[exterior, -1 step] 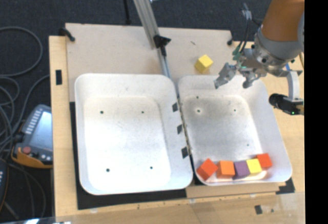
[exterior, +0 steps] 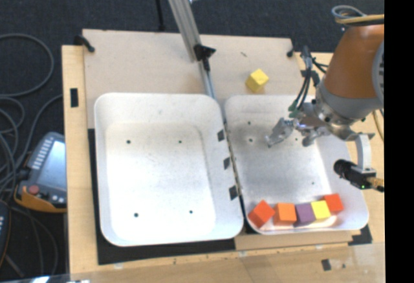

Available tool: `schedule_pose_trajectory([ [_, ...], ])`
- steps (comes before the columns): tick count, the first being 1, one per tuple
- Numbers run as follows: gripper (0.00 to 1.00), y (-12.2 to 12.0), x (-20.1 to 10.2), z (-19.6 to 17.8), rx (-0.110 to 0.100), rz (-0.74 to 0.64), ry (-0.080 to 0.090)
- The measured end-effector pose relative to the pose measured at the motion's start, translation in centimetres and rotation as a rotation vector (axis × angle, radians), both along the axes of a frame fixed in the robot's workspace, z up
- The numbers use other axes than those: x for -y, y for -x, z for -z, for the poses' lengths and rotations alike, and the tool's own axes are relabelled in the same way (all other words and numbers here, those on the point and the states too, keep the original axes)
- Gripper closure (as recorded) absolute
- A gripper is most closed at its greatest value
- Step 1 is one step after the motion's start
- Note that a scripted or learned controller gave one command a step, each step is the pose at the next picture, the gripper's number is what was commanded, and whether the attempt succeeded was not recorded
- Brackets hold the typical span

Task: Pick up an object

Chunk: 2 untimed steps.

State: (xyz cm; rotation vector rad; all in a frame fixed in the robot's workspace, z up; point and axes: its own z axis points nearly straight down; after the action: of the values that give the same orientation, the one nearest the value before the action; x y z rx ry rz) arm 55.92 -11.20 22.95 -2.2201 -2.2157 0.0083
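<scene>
From above and at a slant, the camera view looks down on a bench point(exterior: 142, 61) carrying two shallow white bins side by side. The left bin point(exterior: 162, 168) is just beside the right bin point(exterior: 291, 171), their inner rims nearly touching along the middle. The grey arm point(exterior: 352, 78), with its orange band above the wrist, reaches in from the right and hangs over the upper part of the right bin. Its gripper point(exterior: 279, 133) points toward the left, low over the bin floor; at this size it is hard to judge whether it is spread or closed, and nothing can be made out between its tips. Along the near wall of the right bin sits a row of blocks, each touching the next: an orange block point(exterior: 262, 212) at the left end, tilted a little, then a second orange block point(exterior: 286, 212), a purple block point(exterior: 304, 213), a yellow block point(exterior: 321, 210) and a red block point(exterior: 333, 203) at the right end. The row lies well apart from the gripper. A yellow cube point(exterior: 257, 80) rests on the bare bench behind the right bin. A slanted metal rail point(exterior: 181, 6) rises from the bench behind the bins.
</scene>
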Motion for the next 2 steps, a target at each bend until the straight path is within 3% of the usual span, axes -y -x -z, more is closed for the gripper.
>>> schedule_pose_trajectory([
  [1, 0.00, 5.0, -6.5, 3.5, 0.002, -0.008, -0.003],
  [2, 0.00, 5.5, -15.9, 3.3, 0.008, -0.013, -0.004],
])
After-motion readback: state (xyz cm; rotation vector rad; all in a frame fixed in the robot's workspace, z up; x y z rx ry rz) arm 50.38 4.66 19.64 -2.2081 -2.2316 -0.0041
